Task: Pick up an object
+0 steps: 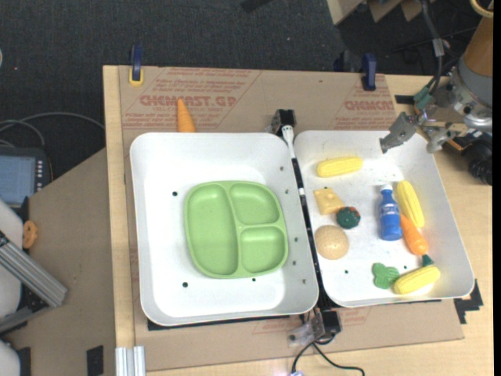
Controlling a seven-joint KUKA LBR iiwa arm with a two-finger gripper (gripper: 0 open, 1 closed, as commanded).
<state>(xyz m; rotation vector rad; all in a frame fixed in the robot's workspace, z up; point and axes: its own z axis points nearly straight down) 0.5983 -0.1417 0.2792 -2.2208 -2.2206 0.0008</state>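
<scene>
Claw [415, 131] hovers with fingers apart and holding nothing above the right bin's [454, 245] far edge, likely staging a descent; nearest below lies a yellow corn cob [339, 166], the probable target, loose among other toys.

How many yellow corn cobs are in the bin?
3. One corn cob lies at the right bin's far side, one beside the blue bottle, one at the near edge.

I log one bench [227, 100], brown board on top, bearing two white bins, left [149, 210] and right [450, 233], and an orange carrot [185, 117].
</scene>
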